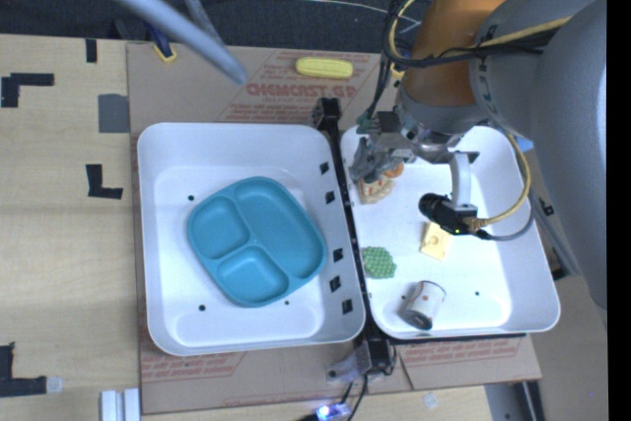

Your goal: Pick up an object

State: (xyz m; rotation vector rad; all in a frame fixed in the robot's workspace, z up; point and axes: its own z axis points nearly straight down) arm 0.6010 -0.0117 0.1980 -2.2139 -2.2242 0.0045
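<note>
The pincer (373, 175), its grip impossible to tell, hangs over a small orange-tan object (383, 182) at the right bin's (513, 311) upper-left corner, seemingly light and best pinched across its middle.

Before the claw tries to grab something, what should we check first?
1. Claw is over the right bin, near its upper left corner: ok.
2. A small brownish item sits right under the claw: ok.
3. That item is between the claw's tips: cannot tell.
4. Green piece, yellow piece and the small cylinder lie apart from the claw: ok.
5. Blue tray rests in the left bin, out of the way: ok.
</note>
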